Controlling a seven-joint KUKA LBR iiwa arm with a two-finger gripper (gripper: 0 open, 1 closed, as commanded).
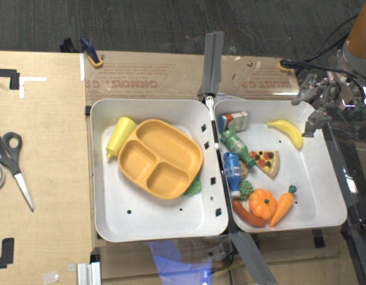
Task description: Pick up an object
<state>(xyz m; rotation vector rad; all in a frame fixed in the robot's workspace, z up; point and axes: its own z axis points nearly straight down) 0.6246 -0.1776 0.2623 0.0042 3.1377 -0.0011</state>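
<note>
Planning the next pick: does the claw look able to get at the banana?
Probably yes. The banana lies alone on bare bin floor, apart from the other toys, and the claw sits just beside it.

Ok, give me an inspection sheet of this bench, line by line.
Surface: left bin and right bin side by side on a bench.
Job's things: right bin holds banana, pizza slice, carton, green bottle, blue can, pumpkin, carrot, sausage.
Clutter: left bin holds yellow divided tray, yellow bottle.
Claw: claw above right bin's far right corner; state unclear.
Cables: black cables at top right.
Surroundings: scissors on the bench.
</note>
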